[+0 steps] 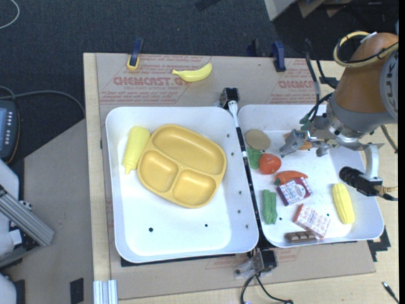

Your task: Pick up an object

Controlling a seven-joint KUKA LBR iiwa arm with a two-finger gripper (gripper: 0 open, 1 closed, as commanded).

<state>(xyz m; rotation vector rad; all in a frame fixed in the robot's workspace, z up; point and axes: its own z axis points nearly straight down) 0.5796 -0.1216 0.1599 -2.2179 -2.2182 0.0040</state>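
**A:** Start big. What is on your tabletop [95, 170]?

**B:** You have two white bins side by side. Take the left bin [183, 233] as your landmark; it holds a yellow divided plate [182, 164], with a yellow bottle [135, 147] against the plate's left edge. The right bin [367, 227] touches the landmark's right wall.

**A:** And the arm [364, 84]?

**B:** You see it reaching over the right bin's upper half, well right of the landmark. The hand [304, 141] hangs low there; whether it is open, or has hold of anything, you cannot tell.

**A:** What could you pick up?

**B:** Everything lies in the right bin: a corn cob [343, 202] farthest from the landmark, a green pod [269, 206] nearest it, a red pepper [291, 176], a tomato [269, 163], a brown disc [257, 139], a red packet [293, 191], a pink-checked packet [312, 220] and a brown bar [300, 236]. A banana [193, 73] lies on the cardboard above the landmark.
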